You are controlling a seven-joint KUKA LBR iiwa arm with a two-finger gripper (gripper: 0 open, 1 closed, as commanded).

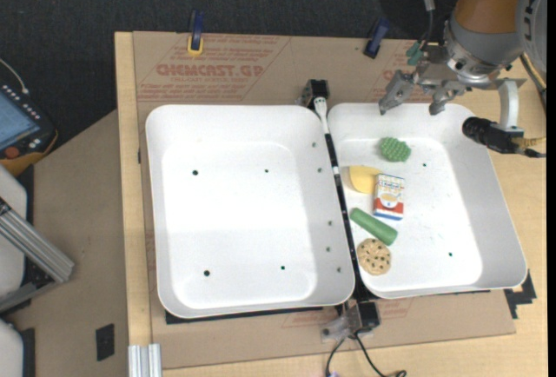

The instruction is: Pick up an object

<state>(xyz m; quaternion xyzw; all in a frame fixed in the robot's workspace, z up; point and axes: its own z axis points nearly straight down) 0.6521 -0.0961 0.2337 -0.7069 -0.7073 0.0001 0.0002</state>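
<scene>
Task status: not started as far as the grasp is concerned; no object has been lifted.

The end effector (412,100) hangs above the far rim of the right bin (486,219), its two fingers spread apart with nothing between them. It is clear of all objects.

All candidate objects lie in the right bin, grouped toward its left side:
- a green ridged piece (393,148), nearest to the end effector;
- a yellow wedge (361,179), near the divider between the bins;
- a small red, white and blue carton (389,196), just beside the wedge;
- a green cylinder (373,226), lying at a slant below the carton;
- a chocolate-chip cookie (375,257), touching or nearly touching the cylinder.

The left bin (174,193) holds no objects.

Remaining steps, as judged: select one object, descend over it, close on it and lift. The green ridged piece stands apart from the others and appears the least obstructed target.
</scene>
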